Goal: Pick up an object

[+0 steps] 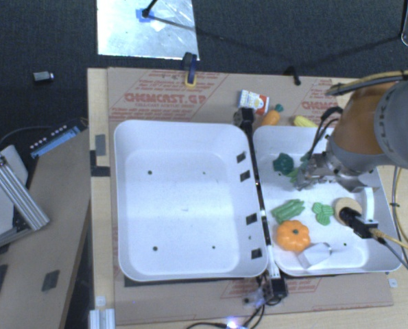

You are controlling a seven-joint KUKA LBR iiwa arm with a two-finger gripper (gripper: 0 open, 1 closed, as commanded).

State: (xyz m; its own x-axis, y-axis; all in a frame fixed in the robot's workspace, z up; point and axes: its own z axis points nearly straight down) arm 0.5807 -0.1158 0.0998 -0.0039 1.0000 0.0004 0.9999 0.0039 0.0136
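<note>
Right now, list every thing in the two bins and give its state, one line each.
Left white plastic bin: sits flat on the bench.
Right white plastic bin: holds the toys.
Dark green broccoli toy: lies beside the pincer.
Light green pea-pod toy: lying flat.
Small green leafy toy: lying flat.
Orange pumpkin toy: upright, stem up.
Grey metal pincer: low inside the right bin.

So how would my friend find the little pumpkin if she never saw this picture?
Look at the right bin, the one the grey arm reaches over. Go to its near left corner, beside the divider between the bins. The pumpkin is the round orange thing there, just below the pale green vegetable; its neighbours are green or white.
</note>
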